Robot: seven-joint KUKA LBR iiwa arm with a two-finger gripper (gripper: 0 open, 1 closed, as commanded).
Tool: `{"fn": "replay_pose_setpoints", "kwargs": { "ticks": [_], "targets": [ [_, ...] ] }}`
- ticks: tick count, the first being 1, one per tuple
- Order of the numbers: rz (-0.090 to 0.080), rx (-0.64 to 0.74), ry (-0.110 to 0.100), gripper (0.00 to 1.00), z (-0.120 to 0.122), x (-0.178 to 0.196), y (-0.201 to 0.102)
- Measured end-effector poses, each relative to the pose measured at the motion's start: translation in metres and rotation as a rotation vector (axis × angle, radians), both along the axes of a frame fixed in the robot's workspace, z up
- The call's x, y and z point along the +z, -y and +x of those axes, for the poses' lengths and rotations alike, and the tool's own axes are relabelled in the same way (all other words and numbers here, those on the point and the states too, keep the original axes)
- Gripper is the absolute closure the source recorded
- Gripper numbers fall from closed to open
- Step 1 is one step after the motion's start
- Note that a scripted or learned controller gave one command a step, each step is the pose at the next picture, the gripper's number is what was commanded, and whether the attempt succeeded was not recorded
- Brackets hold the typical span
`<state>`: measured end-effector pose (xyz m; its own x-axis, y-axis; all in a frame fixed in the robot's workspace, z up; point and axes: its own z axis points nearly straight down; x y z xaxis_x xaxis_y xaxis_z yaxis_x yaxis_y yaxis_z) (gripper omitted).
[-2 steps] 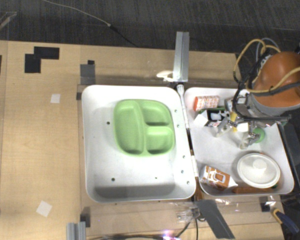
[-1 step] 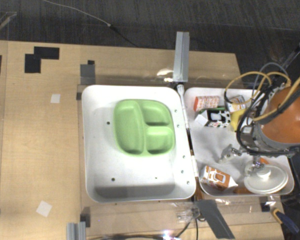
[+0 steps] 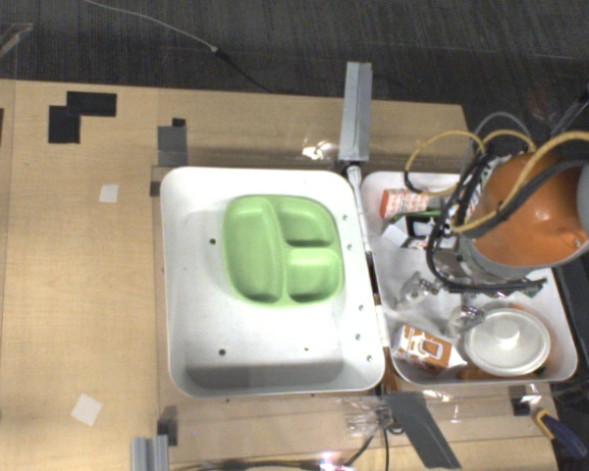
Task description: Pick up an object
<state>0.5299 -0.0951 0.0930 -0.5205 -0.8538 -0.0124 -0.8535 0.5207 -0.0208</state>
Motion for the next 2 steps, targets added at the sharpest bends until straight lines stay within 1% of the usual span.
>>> {"fn": "replay_pose_setpoints", "kwargs": {
  "ticks": [1,2],
  "targets": [
    [0.006,0.005,0.018,1.0,0.005,0.014,-0.004],
    [-0.001,0.12,-0.016,1.0,0.06,0.068,0.015]
  ]
}}
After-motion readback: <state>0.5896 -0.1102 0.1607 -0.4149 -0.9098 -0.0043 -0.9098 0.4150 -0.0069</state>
